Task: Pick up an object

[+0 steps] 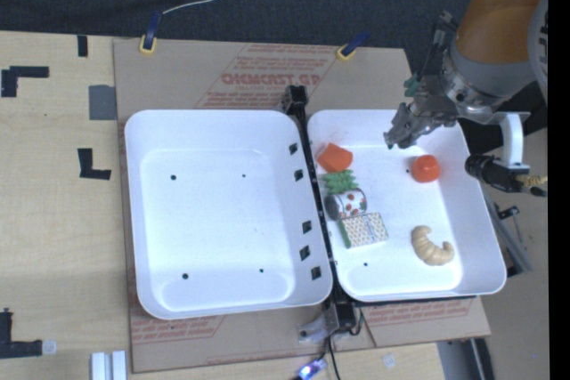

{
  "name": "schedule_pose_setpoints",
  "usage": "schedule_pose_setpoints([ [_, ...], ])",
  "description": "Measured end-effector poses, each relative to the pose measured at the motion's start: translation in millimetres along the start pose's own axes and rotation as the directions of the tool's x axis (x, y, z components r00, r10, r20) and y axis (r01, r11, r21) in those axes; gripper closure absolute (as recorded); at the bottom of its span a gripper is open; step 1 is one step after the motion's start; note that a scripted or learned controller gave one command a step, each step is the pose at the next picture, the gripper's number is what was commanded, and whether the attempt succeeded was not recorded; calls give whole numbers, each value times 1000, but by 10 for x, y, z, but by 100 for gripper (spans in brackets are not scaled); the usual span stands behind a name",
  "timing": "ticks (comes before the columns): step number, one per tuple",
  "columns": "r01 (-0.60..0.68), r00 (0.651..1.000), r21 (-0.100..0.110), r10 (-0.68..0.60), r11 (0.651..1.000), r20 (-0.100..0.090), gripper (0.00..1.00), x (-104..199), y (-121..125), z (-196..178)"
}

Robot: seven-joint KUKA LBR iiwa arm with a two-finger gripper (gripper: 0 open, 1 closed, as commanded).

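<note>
The right bin (463, 280) holds several small objects. An orange wedge (335, 158) lies near its left wall, with a green leafy piece (340, 182) just below it. Under that sit a small printed can (350, 205) and a patterned packet (365, 230). A red tomato (426, 168) rests toward the right side, and a tan croissant (432, 246) lies near the front right. My gripper (397, 136) hangs over the bin's far part, left of and above the tomato. Nothing shows between its fingers.
The left bin (142, 218) stands beside the right one, joined by a black clip strip (307, 209). Both rest on a cardboard sheet (258, 76). A black bracket of the arm (499, 172) overhangs the right bin's right rim.
</note>
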State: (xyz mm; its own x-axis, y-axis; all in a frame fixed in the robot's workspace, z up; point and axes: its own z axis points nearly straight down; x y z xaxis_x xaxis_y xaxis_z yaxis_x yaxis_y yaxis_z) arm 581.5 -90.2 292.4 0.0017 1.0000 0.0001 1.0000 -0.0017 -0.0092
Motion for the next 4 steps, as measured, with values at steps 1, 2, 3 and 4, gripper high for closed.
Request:
schedule_pose_setpoints([
  [1,10,1000,-4,-10,1000,-3,100,787,-306,140],
  [2,13,1000,-21,-13,1000,-3,100,1513,-186,-984],
  [3,0,1000,-4,0,1000,0,100,1080,-885,-764],
  [4,4,1000,-17,-4,1000,0,100,1120,-598,-1510],
])
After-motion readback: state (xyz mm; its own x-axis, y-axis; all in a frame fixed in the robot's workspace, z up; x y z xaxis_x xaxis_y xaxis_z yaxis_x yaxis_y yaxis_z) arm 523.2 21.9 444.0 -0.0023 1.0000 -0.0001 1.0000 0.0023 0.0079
